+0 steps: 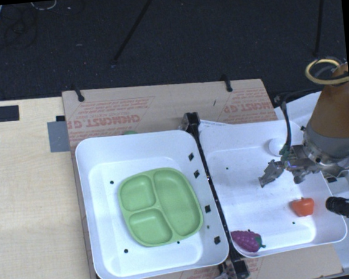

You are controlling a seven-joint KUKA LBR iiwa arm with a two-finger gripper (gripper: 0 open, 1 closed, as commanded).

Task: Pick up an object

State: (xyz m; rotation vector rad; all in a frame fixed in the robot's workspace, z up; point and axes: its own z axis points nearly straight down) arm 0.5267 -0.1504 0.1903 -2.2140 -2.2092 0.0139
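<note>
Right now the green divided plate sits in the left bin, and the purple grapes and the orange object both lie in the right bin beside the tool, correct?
Not quite. The camera view shows the purple grapes resting on the near-left rim of the right bin, not inside it. The green divided plate does sit in the left bin, and the orange object lies in the right bin near the tool.

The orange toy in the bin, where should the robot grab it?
Probably from straight above, pinching across the middle of the small orange toy. It looks low and rounded, it lies apart from the purple grapes, and open floor of the right bin lies around it, so the gripper has room to come down on either side.
</note>
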